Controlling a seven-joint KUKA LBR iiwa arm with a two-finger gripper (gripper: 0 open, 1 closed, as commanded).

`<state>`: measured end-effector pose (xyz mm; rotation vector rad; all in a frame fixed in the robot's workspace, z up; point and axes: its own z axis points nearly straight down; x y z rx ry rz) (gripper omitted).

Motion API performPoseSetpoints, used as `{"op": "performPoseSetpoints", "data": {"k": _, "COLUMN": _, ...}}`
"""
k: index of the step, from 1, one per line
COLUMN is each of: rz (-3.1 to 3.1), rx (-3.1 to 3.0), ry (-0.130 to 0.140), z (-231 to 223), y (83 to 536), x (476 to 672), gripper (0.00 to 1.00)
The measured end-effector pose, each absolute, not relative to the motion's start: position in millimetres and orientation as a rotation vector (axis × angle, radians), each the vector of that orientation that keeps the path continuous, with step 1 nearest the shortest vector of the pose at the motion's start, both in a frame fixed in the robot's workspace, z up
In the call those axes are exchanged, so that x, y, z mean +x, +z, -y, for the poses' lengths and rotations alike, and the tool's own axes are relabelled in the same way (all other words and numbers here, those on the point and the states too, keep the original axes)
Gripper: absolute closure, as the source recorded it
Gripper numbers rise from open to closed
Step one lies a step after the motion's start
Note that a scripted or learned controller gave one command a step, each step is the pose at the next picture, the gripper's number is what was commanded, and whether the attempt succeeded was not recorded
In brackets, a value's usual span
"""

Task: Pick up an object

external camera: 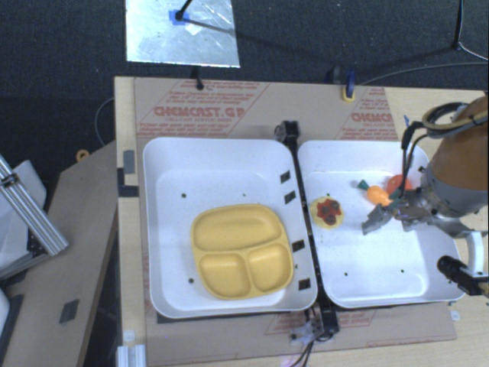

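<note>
Reaching: the grey arm with its orange band (466, 155) comes in over the right-hand bin (367, 285), its gripper (376, 222) low above the bin floor, right of centre

Gripper state: dark fingers point left and down toward the floor; whether they are spread or pressed together I cannot tell at this angle, and nothing is visible between them

Nearest target: a small orange toy with a green tip (374, 193) lies just up and left of the wrist, next to a red piece (397, 183) partly hidden by the arm

Other candidate: a small yellow disc topped with red and dark bits (328, 211), like a toy pizza, sits near the divider on the left side of the same bin, apart from the fingertips

Left bin: a yellow three-compartment tray (241, 248) lies in the left-hand bin (176, 167), well away from the arm

Risk, aim: the fingertips seem to hang between the orange toy and the disc, over bare floor, so a closing there would likely catch nothing

Risk, nudge: the wrist is close beside the orange and red pieces; a descent could push them aside rather than trap them

Risk, flat shape: the disc looks thin, so fingers may slide over it

Risk, wall: the red piece lies toward the far rim, leaving little room
</note>
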<state>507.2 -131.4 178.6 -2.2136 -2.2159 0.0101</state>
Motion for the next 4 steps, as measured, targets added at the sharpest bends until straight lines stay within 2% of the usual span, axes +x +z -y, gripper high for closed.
{"op": "performPoseSetpoints", "data": {"k": 1, "rz": 2.226, "rx": -2.217, "ry": -0.001, "z": 131.2, "y": 184.3, "x": 510.3, "gripper": 0.00}}
{"op": "performPoseSetpoints", "data": {"k": 3, "rz": 2.220, "rx": -2.218, "ry": 0.002, "z": 134.2, "y": 89.0, "x": 506.1, "gripper": 0.00}}
{"op": "performPoseSetpoints", "data": {"k": 4, "rz": 2.224, "rx": -2.221, "ry": -0.001, "z": 134.8, "y": 102.2, "x": 507.2, "gripper": 1.00}}
